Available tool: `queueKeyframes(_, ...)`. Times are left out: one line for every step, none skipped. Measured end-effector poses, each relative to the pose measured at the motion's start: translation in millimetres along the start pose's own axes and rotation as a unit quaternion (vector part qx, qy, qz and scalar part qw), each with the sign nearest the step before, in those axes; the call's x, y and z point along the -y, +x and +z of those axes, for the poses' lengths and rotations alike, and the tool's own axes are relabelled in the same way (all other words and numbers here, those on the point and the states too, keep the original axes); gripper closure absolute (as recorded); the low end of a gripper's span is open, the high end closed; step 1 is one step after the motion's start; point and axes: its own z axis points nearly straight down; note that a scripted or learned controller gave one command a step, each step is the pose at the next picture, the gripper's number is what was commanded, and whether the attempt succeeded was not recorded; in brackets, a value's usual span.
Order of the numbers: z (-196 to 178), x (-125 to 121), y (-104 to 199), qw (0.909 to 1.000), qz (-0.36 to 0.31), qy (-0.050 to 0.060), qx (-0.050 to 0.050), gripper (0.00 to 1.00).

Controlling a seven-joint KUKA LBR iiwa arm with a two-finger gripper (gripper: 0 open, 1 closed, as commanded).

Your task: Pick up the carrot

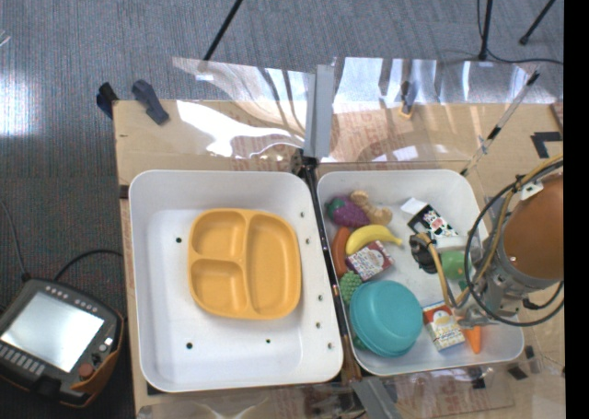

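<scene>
A long orange carrot (340,248) lies along the left wall of the right bin (465,182), with a green leafy piece (351,285) at its near end. My gripper (471,323) is at the opposite side, low over the bin's near right corner, well apart from that carrot. A small orange cone-shaped piece (473,341) sits right at the gripper's tip, beside a small juice box (444,327). Whether the gripper touches or holds the cone is unclear. The orange band of the arm (543,233) hangs over the bin's right rim.
The right bin also holds purple grapes (349,214), a banana (372,238), a red packet (370,261), a teal bowl (386,317), a milk carton (433,222) and a green piece (453,265). A yellow divided plate (246,263) lies in the left bin (147,224).
</scene>
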Motion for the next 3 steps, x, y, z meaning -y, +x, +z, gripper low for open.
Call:
queueKeyframes(-43, -1, 1, 1.0, -0.005, -0.001, -0.002, 1.0)
queueKeyframes(5, 17, -5, 1.0, -0.007, -0.005, -0.005, 1.0)
queueKeyframes(-6, -2, 6, 1.0, -0.009, -0.001, -0.001, 1.0)
